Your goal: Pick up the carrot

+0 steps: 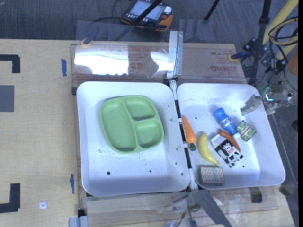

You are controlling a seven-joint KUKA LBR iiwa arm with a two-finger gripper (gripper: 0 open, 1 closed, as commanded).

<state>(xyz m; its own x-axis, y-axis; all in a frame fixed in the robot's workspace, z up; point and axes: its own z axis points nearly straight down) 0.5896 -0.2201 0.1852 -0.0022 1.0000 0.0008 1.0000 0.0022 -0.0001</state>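
Nearest me, a patterned roll (211, 174) sits at the bottom edge of the right bin (270, 171). Just above it lies a banana (207, 149), and left of that the carrot (189, 132), lengthwise against the bin's left wall by the divider, green tip toward lower frame. That wall leaves little room on one side, so I judge a grasp across its width will be tight. My hand (258, 103) hovers at the bin's upper right, well apart from the carrot; I cannot tell its state. A blue bottle (223, 120) lies between them. The green tray (131, 123) fills the left bin (90, 164).
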